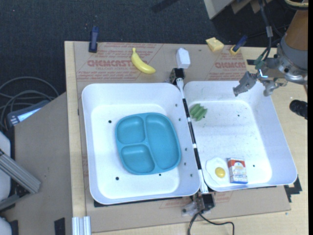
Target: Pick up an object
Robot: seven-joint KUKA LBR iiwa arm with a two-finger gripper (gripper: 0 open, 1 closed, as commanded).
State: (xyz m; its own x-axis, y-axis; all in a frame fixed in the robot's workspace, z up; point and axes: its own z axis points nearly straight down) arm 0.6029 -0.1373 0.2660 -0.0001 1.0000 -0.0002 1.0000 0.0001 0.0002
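My gripper hangs over the far edge of the right bin, its two fingers spread open with nothing between them. In that bin a small green leafy piece lies near the far left corner, well to the left of the gripper. A toy fried egg and a small red and white box sit side by side at the near edge. A blue divided plate lies in the middle of the left bin.
On the bench behind the bins lie a yellow banana, a white block, a yellow wedge and a blue marker-like item. The arm's cables and wrist crowd the top right corner.
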